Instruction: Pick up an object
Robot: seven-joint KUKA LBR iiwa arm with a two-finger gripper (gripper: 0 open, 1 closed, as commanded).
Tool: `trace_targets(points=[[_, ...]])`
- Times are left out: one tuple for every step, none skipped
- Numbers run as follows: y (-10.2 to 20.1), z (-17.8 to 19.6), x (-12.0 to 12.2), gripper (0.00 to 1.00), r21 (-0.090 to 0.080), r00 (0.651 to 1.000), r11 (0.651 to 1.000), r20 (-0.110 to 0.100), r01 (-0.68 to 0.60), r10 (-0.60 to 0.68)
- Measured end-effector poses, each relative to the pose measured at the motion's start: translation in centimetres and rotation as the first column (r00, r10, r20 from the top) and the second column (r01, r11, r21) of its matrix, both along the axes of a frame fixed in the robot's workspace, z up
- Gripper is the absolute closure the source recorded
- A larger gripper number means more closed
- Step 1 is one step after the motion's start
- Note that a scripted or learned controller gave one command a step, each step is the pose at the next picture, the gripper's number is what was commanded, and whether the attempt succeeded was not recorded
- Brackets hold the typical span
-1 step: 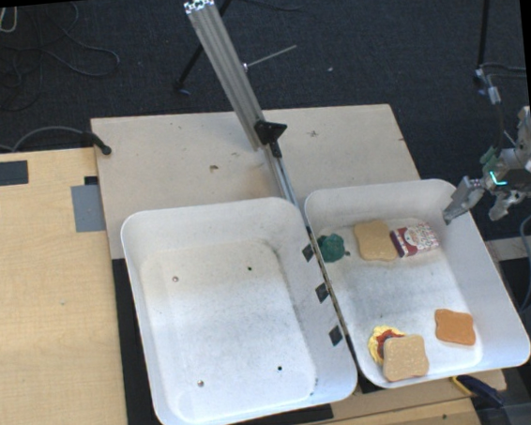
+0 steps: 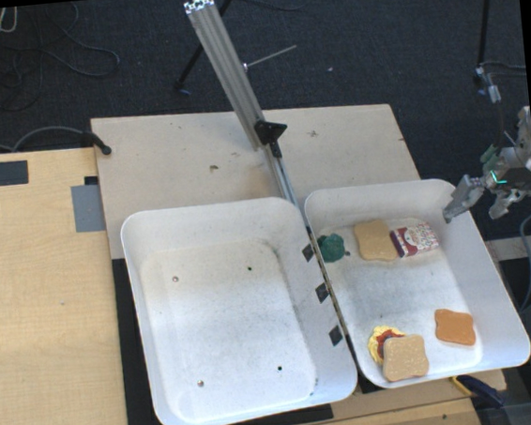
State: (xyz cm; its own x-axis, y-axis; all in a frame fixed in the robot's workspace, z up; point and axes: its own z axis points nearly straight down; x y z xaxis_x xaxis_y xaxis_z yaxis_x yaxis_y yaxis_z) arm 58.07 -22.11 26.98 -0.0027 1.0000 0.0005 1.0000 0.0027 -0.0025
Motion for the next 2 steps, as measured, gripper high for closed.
trace_targets(points=[[0.1, -4.8, 0.8, 0.00, 0.001, 1.000, 1.000, -0.004, -0.001, 0.001], [0.8, -9.3, 1.0, 0.00, 0.002, 1.000, 1.000, -0.004, -0.002, 0.002]])
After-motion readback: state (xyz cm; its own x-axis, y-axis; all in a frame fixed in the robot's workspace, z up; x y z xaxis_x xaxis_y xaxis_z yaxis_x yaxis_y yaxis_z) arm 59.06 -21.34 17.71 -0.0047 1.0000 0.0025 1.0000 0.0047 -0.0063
